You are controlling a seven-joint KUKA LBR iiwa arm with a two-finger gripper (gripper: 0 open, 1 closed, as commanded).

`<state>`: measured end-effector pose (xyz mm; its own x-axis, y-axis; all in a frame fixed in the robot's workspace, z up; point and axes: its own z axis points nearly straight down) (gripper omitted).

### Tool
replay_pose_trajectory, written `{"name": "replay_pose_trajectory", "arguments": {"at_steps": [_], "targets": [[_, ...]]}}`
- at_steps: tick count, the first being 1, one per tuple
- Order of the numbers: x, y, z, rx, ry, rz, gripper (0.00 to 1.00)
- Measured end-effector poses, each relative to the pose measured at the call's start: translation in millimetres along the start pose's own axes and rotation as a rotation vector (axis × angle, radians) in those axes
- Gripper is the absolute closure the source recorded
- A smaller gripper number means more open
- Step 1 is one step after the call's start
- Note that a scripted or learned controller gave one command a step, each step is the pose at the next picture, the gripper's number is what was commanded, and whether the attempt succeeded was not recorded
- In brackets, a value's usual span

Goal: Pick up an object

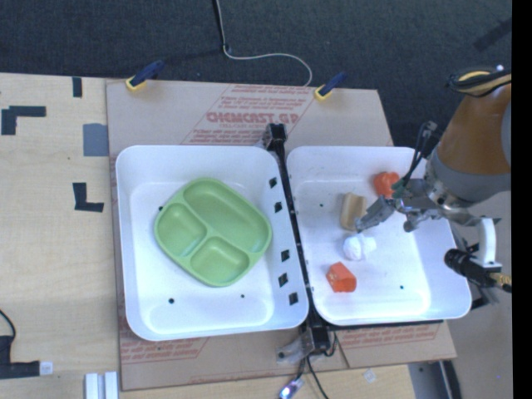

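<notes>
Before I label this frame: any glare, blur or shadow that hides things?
Camera view: even light, no strong glare; the white bins look bright yet unclipped; the gripper looks slightly soft; the white object blends into the bin floor; shadows are faint.

Green three-compartment plate (214,232) lying in the left white bin (133,248). Both bins resting on a cardboard sheet (241,119) with red lettering, pinned at its far edge by two yellow-and-blue clamps (145,74). White cable (249,55) trailing across dark carpet (100,15) beyond.
</notes>
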<state>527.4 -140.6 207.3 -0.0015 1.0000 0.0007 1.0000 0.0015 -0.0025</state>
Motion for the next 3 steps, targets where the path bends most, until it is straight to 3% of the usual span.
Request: {"name": "replay_pose_trajectory", "arguments": {"at_steps": [1,2,3], "targets": [[28.8,49.4,129.0,-0.003,-0.003,-0.003,0.00],[37.2,105.5,122.5,-0.006,-0.001,-0.002,0.00],[-30.3,139.7,122.2,-0.006,-0.003,0.002,0.00]]}}
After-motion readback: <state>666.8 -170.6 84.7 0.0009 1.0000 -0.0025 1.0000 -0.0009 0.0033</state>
